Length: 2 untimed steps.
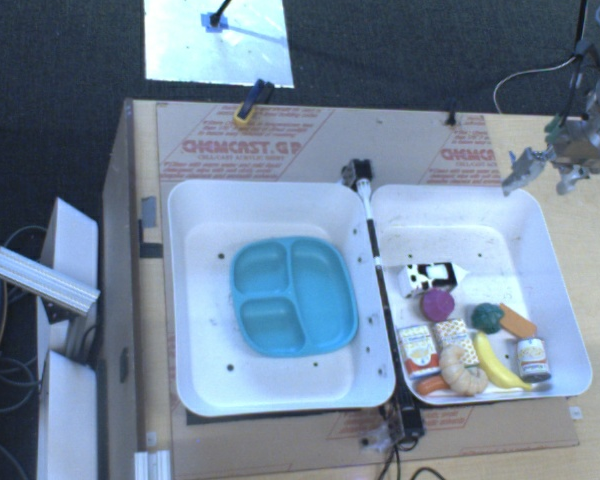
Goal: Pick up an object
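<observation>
You had the gripper [545, 166] at the upper right of the frame, above the far corner of the right bin [555, 258], with nothing between its fingers. They looked spread apart, one pale tip pointing left and one down, though the view was small and blurred there, so treat that as a likely reading.

Your candidates all lay in the lower right of the frame, crowded into the near end of the right bin. The banana [494, 361] looked like light toy plastic: stiff, smooth and probably slippery, best taken across its narrow middle. The purple ball [438, 304] would likely roll away from a closing pinch. The small can [532, 358] stood near the bin wall, stiff and light, but the wall left little room for a finger. The snack boxes [434, 345] lay flat and touching, so you would struggle to get a finger between them. The black-and-white item [430, 274] stood apart from the rest and seemed the easiest to reach.

The blue tray [292, 296] sat in the left bin [200, 268], wide and flat, poor for a pinch.

You could not make out what the green and orange pieces [500, 318] were, and the pale ring [464, 376] overlapped its neighbours.
</observation>
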{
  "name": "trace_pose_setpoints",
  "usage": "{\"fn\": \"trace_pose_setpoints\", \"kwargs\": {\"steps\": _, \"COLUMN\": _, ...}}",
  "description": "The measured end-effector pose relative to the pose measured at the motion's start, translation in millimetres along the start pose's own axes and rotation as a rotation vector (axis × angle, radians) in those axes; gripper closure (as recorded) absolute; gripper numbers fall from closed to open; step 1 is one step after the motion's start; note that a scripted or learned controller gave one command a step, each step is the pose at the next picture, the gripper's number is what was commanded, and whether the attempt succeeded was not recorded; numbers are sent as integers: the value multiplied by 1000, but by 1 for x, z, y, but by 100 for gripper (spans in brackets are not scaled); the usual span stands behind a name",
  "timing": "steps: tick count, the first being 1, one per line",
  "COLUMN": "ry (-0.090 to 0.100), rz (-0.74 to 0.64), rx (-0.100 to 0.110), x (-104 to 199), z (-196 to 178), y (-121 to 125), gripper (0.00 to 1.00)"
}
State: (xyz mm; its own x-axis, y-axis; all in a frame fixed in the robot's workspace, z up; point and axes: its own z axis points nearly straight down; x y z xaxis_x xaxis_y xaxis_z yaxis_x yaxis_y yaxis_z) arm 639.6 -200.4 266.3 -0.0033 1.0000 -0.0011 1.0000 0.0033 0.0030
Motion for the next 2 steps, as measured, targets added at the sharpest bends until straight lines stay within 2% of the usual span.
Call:
{"fn": "trace_pose_setpoints", "kwargs": {"steps": 1, "ry": 2, "rz": -2, "rx": 4, "x": 18, "z": 99, "y": 29, "gripper": 0}}
{"fn": "trace_pose_setpoints", "kwargs": {"steps": 2, "ry": 1, "rz": 0, "rx": 1, "x": 88, "z": 79, "y": -72, "gripper": 0}}
